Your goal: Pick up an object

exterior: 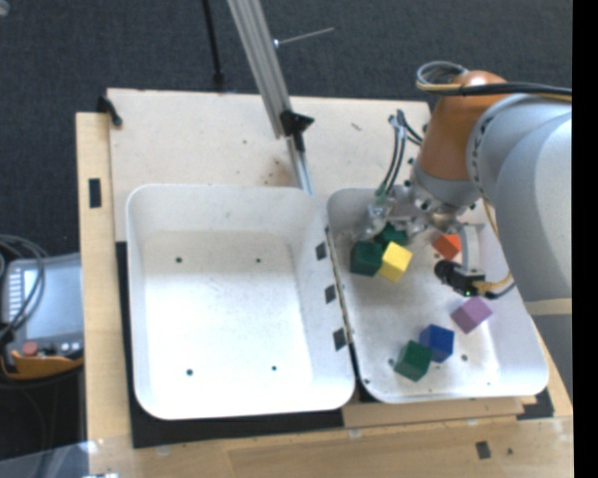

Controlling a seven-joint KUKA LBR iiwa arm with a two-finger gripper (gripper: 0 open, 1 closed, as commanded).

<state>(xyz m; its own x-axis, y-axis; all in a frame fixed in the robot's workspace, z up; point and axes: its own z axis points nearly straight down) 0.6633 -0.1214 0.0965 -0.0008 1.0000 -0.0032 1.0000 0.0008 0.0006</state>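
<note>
several blocks lie loose in the right bin (518,371); gripper (387,235) sits low over the green block (366,258) and yellow block (396,261), nothing lifted yet; its grip state i cannot tell.

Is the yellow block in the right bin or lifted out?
In the bin: the small yellow block lies on the right white bin's floor, touching a dark green block.
</note>
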